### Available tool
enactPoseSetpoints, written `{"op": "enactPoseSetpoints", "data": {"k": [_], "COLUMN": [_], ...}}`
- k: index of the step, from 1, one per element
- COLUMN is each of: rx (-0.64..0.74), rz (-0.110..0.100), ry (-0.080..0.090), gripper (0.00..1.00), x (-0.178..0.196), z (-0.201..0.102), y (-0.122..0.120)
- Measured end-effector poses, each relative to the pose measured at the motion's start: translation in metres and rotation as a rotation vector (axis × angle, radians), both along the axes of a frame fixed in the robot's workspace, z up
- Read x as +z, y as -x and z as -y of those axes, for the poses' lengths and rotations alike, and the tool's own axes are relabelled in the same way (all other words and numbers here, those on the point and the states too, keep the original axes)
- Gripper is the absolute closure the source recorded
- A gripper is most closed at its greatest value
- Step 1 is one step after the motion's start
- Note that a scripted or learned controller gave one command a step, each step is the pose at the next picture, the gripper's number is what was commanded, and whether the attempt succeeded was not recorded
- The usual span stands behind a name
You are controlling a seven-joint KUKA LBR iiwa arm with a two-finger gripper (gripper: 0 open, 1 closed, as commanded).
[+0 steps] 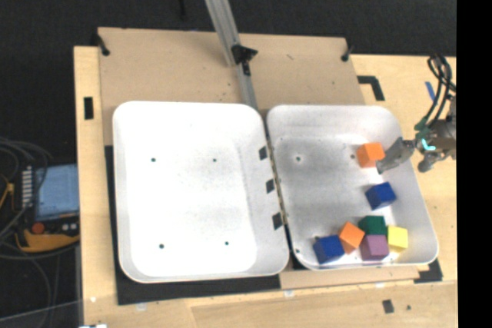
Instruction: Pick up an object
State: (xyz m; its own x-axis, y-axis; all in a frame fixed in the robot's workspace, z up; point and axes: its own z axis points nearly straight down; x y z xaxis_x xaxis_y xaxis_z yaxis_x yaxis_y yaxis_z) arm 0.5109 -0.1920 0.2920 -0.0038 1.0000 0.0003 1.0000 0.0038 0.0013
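Note:
The right bin holds several small blocks. An orange block lies near its right side, with a blue block just below it. At the bottom right corner sit a green block, a yellow block, a purple block, a second orange block and a second blue block. My gripper reaches in over the bin's right rim, just right of the upper orange block. Its fingers stand apart, with nothing between them.
The left bin lies beside the right one. A metal pole slants from the top of the view down to the gap between the bins. Cables and a small box lie off the bench at the left.

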Motion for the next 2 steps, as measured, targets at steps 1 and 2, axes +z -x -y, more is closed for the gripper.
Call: {"op": "enactPoseSetpoints", "data": {"k": [1, 2], "rx": [-0.001, -0.005], "rz": [0.001, -0.006], "ry": [0.0, 0.001], "gripper": [0.0, 0.0], "x": [0.001, -0.062], "z": [0.0, 0.002], "y": [0.0, 0.0]}}
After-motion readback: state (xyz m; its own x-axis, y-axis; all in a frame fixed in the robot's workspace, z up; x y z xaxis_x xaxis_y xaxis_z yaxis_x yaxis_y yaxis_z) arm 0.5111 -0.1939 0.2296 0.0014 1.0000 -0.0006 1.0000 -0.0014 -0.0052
